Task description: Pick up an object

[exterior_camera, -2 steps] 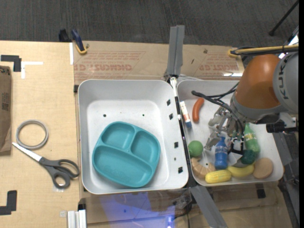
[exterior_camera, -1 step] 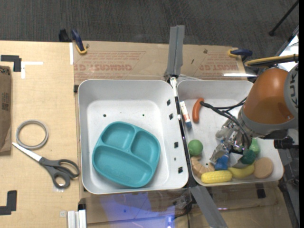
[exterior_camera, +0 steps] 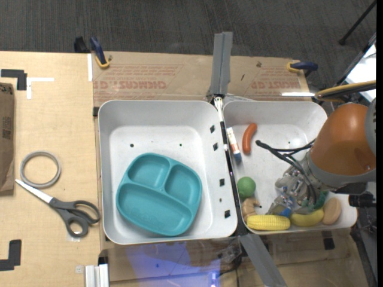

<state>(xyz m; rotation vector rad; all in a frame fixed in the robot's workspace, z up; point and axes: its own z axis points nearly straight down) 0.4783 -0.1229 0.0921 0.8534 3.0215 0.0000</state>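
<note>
From the overhead camera I see the arm reaching into the right bin, its gripper low near the bin's front edge; I can't tell how it is set. Just beside it, along that front edge, lie a corn cob, a banana and a tan potato-like piece. A green ball sits by the left wall, a sausage toward the back. The left bin carries a teal divided plate. Scissors and a tape roll rest on the bench's left side.

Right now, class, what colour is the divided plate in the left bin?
Teal, seen clearly in the camera view: divided plate.
</note>
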